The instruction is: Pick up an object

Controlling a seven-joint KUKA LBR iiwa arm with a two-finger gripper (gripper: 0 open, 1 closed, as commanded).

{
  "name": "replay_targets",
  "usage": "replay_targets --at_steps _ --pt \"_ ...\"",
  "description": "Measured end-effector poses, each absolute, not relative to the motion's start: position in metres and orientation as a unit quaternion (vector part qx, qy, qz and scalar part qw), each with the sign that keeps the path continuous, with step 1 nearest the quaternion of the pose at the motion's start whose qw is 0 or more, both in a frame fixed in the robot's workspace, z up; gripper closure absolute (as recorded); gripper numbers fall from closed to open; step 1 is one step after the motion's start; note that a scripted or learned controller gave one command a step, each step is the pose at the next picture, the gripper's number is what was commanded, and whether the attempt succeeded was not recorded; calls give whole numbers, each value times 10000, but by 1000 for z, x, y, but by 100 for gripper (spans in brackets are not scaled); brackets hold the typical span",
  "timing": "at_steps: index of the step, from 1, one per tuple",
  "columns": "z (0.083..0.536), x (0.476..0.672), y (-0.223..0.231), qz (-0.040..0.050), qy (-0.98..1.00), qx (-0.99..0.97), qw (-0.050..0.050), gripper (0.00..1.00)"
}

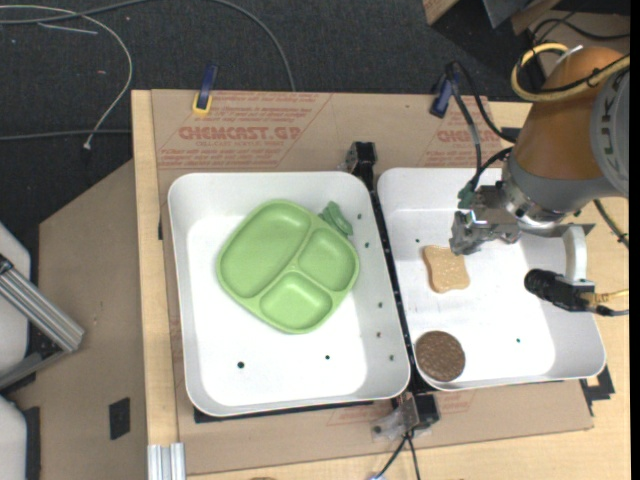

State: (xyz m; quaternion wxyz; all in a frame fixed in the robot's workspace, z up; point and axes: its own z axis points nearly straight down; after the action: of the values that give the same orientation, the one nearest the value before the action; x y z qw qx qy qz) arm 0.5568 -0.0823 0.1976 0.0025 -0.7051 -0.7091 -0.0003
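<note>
Your gripper (468, 236) is down in the right bin (520, 363), jaws hanging just above the far edge of the toast slice (446, 269); whether they touch it you can't tell. Jaw state, open or closed, can't be read from this angle either. The toast lies flat near the bin's left wall. Nearer to you, the brown round cookie (440, 356) sits by the bin's near-left corner. Over in the left bin (200, 368), the green divided plate (288, 265) rests mid-bin.

Bare floor right of toast (445, 269), cookie (440, 355) near the bin's front wall
</note>
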Motion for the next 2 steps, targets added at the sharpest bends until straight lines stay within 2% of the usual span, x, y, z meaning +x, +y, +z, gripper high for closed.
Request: replay_targets --at_steps 1,2 --pt "214 551 -27 -14 -7096 -7046 13 100" --pt "219 552 23 -14 -7093 -7049 9 100"
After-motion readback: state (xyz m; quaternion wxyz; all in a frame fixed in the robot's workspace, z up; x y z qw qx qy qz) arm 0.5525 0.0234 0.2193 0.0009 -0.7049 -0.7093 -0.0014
